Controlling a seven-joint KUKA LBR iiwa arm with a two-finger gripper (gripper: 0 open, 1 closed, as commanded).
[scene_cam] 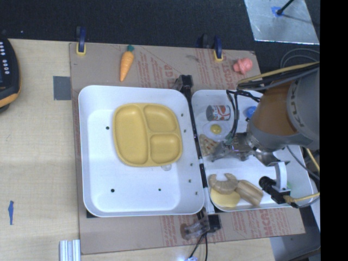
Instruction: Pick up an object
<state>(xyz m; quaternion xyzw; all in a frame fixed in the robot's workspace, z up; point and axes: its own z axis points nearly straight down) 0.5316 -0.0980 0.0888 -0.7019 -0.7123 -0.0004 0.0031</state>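
The right bin (217, 95) holds a small can (219, 112), a yellow round piece (216, 129), a blue item (250, 113), a brownish textured piece (206, 144), a tan croissant-like toy (224, 182), a tan block (249, 192) and a yellow disc (224, 199). My gripper (222, 150) reaches down into this bin from the right, just beside the brownish piece and above the croissant toy. I see nothing between its fingers. The arm's orange band (272, 113) hides the bin's right part.
The left bin (92, 162) carries a yellow divided plate (147, 134). A toy carrot (126, 63) and a pink toy (243, 65) lie on the cardboard behind the bins. A black handset (7, 72) sits at the far left. Cables trail near the right bin's far corner.
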